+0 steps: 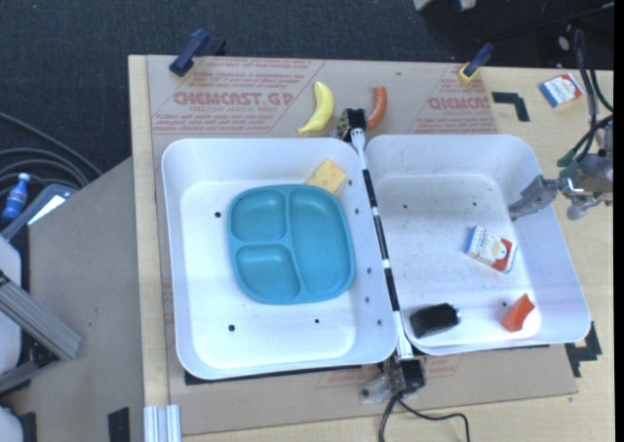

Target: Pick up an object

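Note:
The right bin [439, 162] holds three things. A small white carton with red and orange print [490, 249] lies right of its middle. An orange wedge [518, 312] rests near the front right corner, and a black object [435, 319] sits at the front left. My gripper [531, 198] reaches in over the bin's right rim, up and to the right of the carton and apart from it. Nothing shows in its grasp. In the left bin [195, 235] a blue divided plate [291, 241] lies flat, with a yellow block [328, 177] at its far edge.
A yellow banana [318, 108] and an orange sausage-like toy [376, 106] lie on the board behind the bins. Blue clamps [187, 53] stand at the board's back corners. A small carton [561, 90] and cables sit at the far right.

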`<state>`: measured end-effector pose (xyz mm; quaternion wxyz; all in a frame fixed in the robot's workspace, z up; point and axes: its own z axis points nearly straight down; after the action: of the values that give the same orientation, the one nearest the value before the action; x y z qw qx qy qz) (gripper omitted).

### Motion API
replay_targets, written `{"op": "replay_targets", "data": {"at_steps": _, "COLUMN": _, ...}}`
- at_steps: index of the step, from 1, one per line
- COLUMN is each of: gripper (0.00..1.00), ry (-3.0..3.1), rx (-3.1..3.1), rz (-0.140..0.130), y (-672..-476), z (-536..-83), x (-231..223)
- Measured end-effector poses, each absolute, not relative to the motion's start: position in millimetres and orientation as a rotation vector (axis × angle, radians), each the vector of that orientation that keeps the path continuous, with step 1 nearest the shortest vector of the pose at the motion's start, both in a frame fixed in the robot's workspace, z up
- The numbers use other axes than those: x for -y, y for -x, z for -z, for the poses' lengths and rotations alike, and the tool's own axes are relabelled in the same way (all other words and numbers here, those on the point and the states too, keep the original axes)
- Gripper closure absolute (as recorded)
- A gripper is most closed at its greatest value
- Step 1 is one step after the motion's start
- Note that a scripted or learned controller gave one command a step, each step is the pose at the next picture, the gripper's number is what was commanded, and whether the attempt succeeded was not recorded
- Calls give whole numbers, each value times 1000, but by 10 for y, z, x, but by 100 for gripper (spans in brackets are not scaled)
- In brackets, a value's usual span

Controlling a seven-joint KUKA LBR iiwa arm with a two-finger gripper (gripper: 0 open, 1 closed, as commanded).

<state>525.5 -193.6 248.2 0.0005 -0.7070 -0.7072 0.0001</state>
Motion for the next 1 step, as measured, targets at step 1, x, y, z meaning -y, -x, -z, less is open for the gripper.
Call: {"op": "replay_targets", "data": {"at_steps": 1, "gripper": 0, "ry": 2216, "rx": 2217, "rz": 1, "y": -4842, "z": -955, "x": 2193}}
